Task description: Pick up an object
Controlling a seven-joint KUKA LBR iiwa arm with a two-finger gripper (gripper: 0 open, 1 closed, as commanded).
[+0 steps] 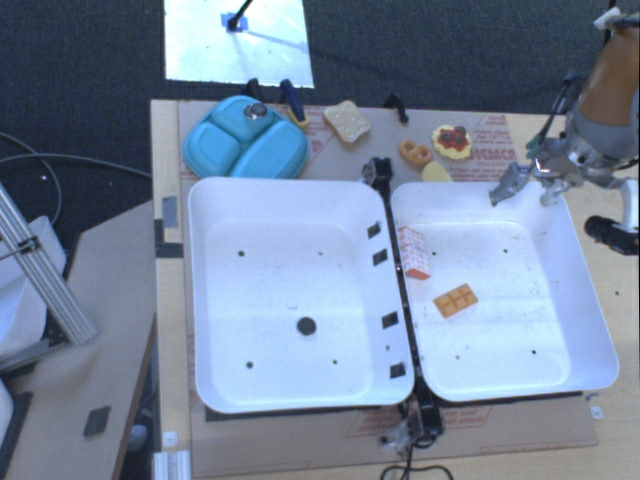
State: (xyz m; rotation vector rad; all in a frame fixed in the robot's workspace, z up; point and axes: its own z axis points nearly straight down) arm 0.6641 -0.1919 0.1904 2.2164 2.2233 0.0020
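Tool [527, 186] above right bin's [590, 298] far edge

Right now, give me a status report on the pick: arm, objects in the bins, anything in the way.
Gripper fingers open, holding nothing, above right bin's far edge. Orange waffle piece and small carton lie in that bin. Path to both clear.

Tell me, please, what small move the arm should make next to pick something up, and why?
Probably move the gripper toward the camera and to the view's left, over the orange waffle piece, then descend. The gripper hangs at the right bin's far rim with nothing between its spread fingers, while the waffle lies flat in open floor, apart from the small carton by the divider.
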